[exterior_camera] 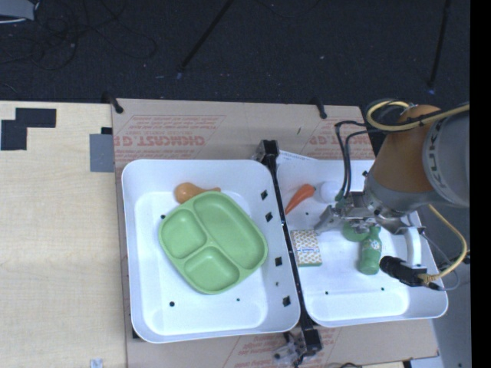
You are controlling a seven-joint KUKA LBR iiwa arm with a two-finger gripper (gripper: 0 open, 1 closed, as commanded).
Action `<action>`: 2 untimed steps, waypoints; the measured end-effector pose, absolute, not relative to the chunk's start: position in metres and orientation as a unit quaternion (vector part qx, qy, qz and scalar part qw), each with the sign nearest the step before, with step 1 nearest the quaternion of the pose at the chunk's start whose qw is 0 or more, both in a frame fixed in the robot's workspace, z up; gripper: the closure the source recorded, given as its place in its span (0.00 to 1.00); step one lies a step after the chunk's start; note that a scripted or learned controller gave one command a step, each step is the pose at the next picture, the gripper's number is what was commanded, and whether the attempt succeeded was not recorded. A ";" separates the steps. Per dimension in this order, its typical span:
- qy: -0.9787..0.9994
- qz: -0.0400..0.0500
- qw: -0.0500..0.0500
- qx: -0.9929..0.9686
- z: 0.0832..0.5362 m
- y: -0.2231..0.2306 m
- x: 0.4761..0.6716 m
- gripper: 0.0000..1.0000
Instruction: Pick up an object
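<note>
Over the right bin [430, 301] hangs the claw [354, 221]; whether it is apart or together I cannot tell, as the wrist hides it. Just below and to its right stands a green bottle [370, 254], close against it. Left of the claw lie an orange carrot [299, 198] and a patterned packet [308, 247]. Farther left, a green divided plate [212, 241] fills the left bin [146, 297], an orange object [188, 191] beside it.

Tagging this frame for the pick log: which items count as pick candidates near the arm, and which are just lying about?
Job, right bin:
gripper
green bottle
orange carrot
patterned packet

Lying about, left bin:
green divided plate
orange item partly under that plate
</note>
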State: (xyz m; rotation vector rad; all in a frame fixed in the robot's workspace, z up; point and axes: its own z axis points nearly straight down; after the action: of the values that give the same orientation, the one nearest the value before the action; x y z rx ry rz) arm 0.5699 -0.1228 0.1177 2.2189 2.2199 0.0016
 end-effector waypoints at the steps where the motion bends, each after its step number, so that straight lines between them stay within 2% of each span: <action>1: 0.706 0.001 0.001 0.708 0.114 -0.123 0.570 0.00; 2: 0.704 -0.001 -0.002 0.710 0.121 -0.124 0.568 1.00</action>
State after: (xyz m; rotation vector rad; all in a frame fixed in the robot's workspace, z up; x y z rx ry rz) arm 0.5679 -0.1242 0.1209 2.2336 2.2163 -0.0030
